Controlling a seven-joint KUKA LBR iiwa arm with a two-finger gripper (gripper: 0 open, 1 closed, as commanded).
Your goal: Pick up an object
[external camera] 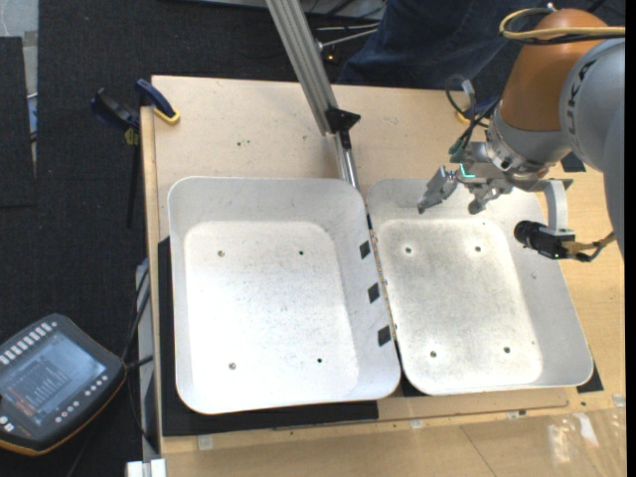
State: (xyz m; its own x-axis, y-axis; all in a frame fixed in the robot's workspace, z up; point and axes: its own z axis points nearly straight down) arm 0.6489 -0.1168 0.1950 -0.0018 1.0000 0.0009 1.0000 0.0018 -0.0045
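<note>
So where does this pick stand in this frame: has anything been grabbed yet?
Nothing looks done: the claw hangs with its fingers spread above the far edge of the right bin, and nothing sits between them. In hand is only the arm's positioning over that bin. I see no loose object in either the right bin or the left bin, just dark specks, so the whole grasp and lift is left.

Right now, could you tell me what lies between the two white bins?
In the camera view, a narrow seam runs between the left bin and right bin, their edges meeting, with three small black tabs spaced along it.
</note>
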